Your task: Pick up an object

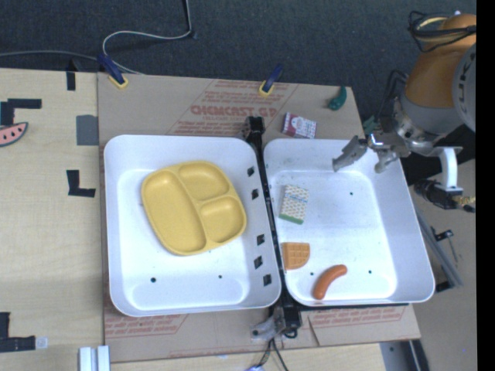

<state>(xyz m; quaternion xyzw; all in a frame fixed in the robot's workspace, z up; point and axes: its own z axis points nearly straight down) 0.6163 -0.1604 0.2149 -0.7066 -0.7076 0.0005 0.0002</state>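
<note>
1. In the right bin (402, 230): a green-and-white sponge (294, 204) lying flat near the left wall, a waffle piece (295, 254) just below it, and an orange-red sausage (329, 280) near the front wall, slanted, apart from the waffle
2. All three resting on the bin floor, none between the fingers
3. Hovering over the back right corner of that bin: the gripper (363, 159), fingers spread wide and holding nothing, one finger (347, 155) slanting toward the left, the other pointing down near the rim
4. Well apart from the sponge, waffle and sausage
5. Behind it, the grey arm with its orange band (433, 76), reaching in from the right
6. In the left bin (124, 230): a yellow divided plate (193, 205), three compartments, lying tilted in the middle
7. Behind the bins on the counter (46, 207): a small red-and-white packet (298, 125) and a green object (337, 98), with two yellow-and-blue clamps at the cardboard's back edge
</note>
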